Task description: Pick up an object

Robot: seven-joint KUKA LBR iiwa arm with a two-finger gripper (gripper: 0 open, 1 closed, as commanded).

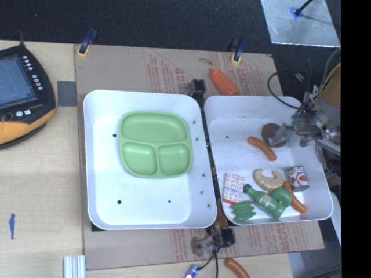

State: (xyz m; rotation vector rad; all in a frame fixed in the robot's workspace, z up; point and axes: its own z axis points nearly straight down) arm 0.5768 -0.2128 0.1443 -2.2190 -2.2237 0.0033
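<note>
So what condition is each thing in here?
Green three-compartment plastic plate: flat in the left white bin.
Green toy bottle: lying on its side in the right white bin.
Red toy sausage: lying flat, untouched.
Small red-and-white can: tipped over.

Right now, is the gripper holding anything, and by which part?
Cannot be told: the gripper sits at a brown disc in the right bin, contact unclear.
</note>
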